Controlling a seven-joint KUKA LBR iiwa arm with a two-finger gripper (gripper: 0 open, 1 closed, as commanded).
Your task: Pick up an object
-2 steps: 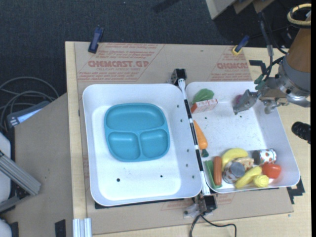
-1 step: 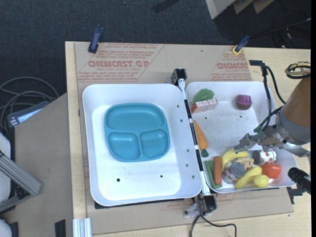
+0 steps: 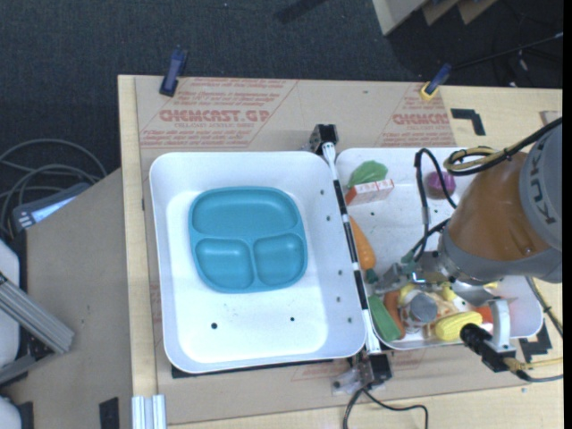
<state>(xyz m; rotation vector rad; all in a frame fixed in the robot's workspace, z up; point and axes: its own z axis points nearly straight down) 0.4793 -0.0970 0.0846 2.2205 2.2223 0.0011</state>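
My gripper (image 3: 418,304) is low in the front of the right bin (image 3: 402,231), down among a heap of toy food. Around it lie a yellow piece (image 3: 450,327), a green piece (image 3: 391,309) and a grey round piece (image 3: 420,308). An orange carrot (image 3: 362,245) lies along the bin's left wall. Farther back are a green item (image 3: 369,172) on a red and white box (image 3: 372,189), and a purple item (image 3: 438,182). The arm's orange band (image 3: 487,213) and grey wrist hide the fingers.
The left bin (image 3: 179,329) holds a blue divided plate (image 3: 248,238). Black cables (image 3: 442,164) loop over the right bin's back. Clamps (image 3: 172,71) sit at the board's far corners.
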